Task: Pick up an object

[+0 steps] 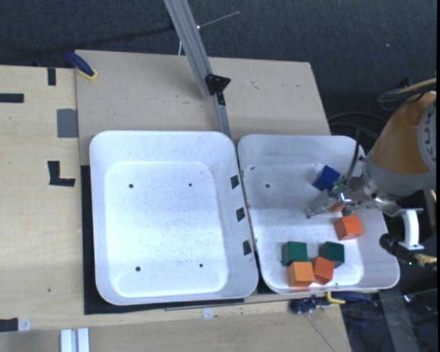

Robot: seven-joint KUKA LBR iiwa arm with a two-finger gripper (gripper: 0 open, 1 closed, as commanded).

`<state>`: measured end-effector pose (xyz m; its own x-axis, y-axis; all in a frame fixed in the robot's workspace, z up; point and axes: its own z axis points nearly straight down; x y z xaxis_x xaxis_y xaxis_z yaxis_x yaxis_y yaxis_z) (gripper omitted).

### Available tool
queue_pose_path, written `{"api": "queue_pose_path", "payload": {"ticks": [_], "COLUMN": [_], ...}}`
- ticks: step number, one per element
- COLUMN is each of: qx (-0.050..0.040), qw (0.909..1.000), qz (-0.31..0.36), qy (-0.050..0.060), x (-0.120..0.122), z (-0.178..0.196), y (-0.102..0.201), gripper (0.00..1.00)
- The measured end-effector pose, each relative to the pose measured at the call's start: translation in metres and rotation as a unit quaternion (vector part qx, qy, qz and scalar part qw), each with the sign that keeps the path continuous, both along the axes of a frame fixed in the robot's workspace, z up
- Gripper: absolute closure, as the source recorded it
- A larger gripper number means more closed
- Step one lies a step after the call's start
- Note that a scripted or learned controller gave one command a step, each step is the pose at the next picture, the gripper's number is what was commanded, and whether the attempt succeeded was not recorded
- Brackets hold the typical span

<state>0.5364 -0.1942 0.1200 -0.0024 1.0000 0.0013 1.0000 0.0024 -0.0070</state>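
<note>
The gripper [330, 202] sits low in the right bin [279, 152], between the blue block [326, 177] above it and an orange block [348, 227] just below. Whether its fingers are apart or together cannot be told, and nothing shows between them.

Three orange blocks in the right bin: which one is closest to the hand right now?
The lone orange block by the bin's right wall, just below the hand. The other two orange blocks sit lower, among the green blocks.
</note>
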Motion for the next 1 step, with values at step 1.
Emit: {"api": "queue_pose_path", "payload": {"ticks": [1], "qx": [-0.0006], "qw": [1.0], "qz": [0.0], "qy": [-0.002], "x": [-0.0003], "z": [-0.0285], "y": [0.0008], "gripper": [0.0]}}
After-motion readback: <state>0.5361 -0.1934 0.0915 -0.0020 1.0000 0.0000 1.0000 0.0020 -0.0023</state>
